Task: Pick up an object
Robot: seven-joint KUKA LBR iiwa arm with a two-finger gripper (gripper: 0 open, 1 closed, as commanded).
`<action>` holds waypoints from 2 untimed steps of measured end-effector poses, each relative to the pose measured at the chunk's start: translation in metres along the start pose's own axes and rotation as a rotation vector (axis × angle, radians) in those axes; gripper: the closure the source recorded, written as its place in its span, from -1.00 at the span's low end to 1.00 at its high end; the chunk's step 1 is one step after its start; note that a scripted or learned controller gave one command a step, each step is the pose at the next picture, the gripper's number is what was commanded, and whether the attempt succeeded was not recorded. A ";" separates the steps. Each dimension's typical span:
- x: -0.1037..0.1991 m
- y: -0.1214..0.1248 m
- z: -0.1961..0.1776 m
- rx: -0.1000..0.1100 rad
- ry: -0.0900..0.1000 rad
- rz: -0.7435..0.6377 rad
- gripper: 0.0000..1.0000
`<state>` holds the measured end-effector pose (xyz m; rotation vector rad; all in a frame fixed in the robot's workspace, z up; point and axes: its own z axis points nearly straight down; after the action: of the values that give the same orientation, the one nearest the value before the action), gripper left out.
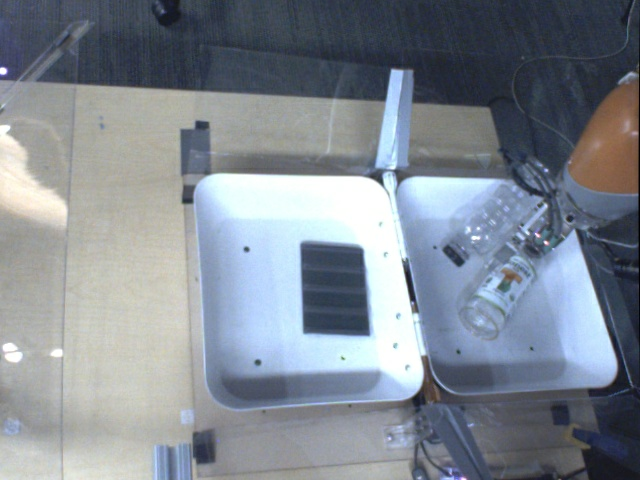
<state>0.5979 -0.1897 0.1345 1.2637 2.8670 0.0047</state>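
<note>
table: light wood top, carries both bins; glare patches at far left.
clear panel: transparent sheet edge at upper left, slanting over the table corner.
black brackets: small dark blocks at the left bin's outer corners, one by the upper left corner, one by the lower left.
left bin: shallow, white, rounded corners, small dark holes in the floor near the corners.
dark ribbed block: flat black rectangle with four ridged bands, lies about mid-floor of the left bin, slightly right of centre, long side running top to bottom, apart from every wall.
metal post: grey bar running up from the seam where the two bins meet.
right bin: same white tray, touching the left bin along the seam.
clear plastic tray piece: transparent, bumpy moulded item, upper middle of the right bin, hard to read its exact outline; a small dark bit sits just at its lower left.
clear bottle: transparent, lies on its side, tilted, base toward lower left, neck toward upper right, label with green and orange print around its middle; just below the clear plastic tray piece, neck end right by the gripper.
gripper: low over the upper right of the right bin, at the bottle's neck end and the tray piece's right edge; finger state: cannot tell, clutter and clear plastic mask it.
arm: orange band and grey wrist enter from the right edge, above the right bin's right wall.
cables: thin wires loop on the dark floor beyond the table, upper right.
</note>
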 end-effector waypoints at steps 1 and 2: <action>-0.008 0.035 0.046 -0.001 -0.002 -0.092 -1.00; -0.009 0.038 0.033 -0.007 -0.007 -0.092 1.00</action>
<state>0.6323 -0.1712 0.1018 1.1268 2.9133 0.0091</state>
